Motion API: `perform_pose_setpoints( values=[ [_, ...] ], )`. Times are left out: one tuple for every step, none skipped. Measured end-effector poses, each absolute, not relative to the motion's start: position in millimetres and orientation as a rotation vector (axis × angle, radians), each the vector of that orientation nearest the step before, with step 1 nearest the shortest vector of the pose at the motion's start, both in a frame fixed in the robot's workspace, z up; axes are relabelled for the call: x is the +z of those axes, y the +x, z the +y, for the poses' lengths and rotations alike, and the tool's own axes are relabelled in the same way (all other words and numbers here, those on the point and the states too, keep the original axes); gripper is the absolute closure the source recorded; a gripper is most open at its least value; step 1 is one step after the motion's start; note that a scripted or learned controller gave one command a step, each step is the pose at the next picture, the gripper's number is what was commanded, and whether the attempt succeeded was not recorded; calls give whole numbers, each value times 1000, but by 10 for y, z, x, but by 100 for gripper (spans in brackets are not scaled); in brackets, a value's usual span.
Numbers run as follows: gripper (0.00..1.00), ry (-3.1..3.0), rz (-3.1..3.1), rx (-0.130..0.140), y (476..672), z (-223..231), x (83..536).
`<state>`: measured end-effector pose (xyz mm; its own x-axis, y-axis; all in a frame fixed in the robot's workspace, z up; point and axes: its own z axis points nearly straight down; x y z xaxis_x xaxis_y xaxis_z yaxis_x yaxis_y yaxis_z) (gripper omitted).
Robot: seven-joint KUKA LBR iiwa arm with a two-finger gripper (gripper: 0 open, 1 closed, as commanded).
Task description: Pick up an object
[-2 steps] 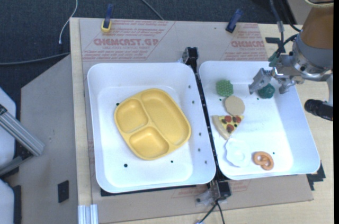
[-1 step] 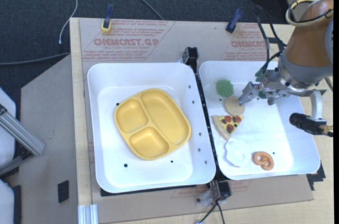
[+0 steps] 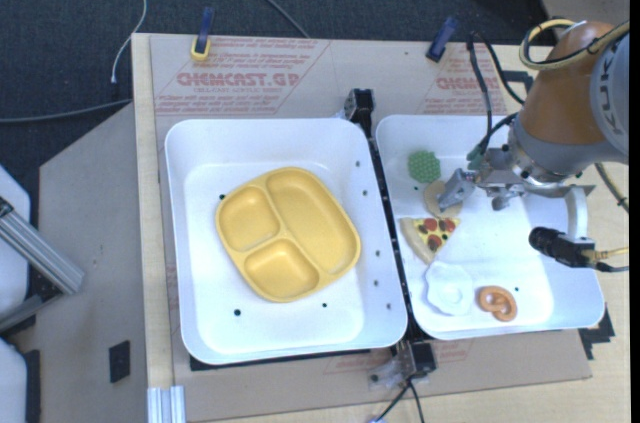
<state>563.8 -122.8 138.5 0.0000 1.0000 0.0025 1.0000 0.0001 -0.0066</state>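
The right bin (image 3: 560,311) holds several small toy foods. A green knobbly piece (image 3: 424,166) lies at its back left. A pizza slice (image 3: 431,233) sits in the middle left, with a flat white piece (image 3: 447,289) in front of it. A brown pretzel (image 3: 497,302) rests near the front edge. A tan round piece (image 3: 436,200) lies partly under the gripper. My gripper (image 3: 470,190) hangs low over the bin's back half, just right of the green piece and above the pizza slice. Nothing is visibly held.
A yellow three-compartment plate (image 3: 288,233) lies in the middle of the left bin (image 3: 200,311). A black divider (image 3: 385,211) runs between the bins. The arm's orange band (image 3: 565,101) and cables (image 3: 490,91) overhang the right bin's back right.
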Motion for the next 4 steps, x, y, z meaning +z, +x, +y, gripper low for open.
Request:
perform_pose_setpoints(
  values=[
    [100,-2221,-2221,-2,5656,-1229,1525],
    [100,-2223,-2227,-7,5657,-1125,2040],
    [100,-2222,-2224,-3,5667,-1122,2140],
    [100,-2214,-2229,-5,5653,-535,2250]
  ],
)
